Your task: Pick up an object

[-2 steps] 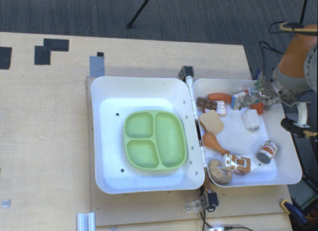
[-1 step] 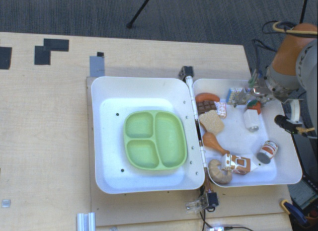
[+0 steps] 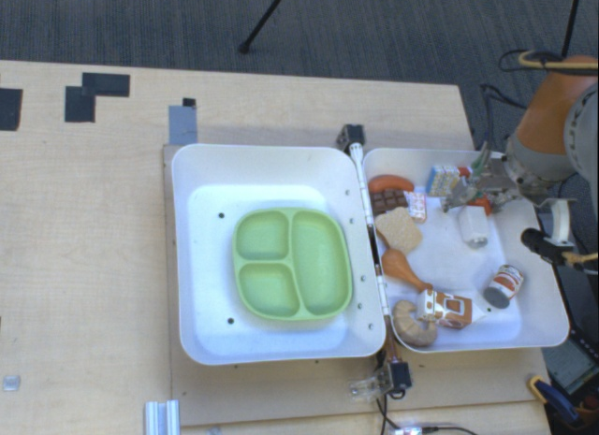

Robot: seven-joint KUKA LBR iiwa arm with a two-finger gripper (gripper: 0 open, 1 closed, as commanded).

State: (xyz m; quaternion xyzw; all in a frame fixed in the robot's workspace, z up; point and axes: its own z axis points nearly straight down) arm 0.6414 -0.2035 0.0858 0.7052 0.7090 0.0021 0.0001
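Observation:
My gripper hangs over the back of the right bin, just above a clear small bottle and beside a blue-and-white box. A bit of red shows under the gripper. Also in this bin are a sausage, a chocolate bar, a bread slice, a chicken drumstick, a round pastry, a small carton and a can. Nothing can be seen held between the fingers.
The left bin holds a green divided plate. The arm's orange band rises at the right edge, above the right bin's far corner. A bare patch of the right bin's floor lies among the objects.

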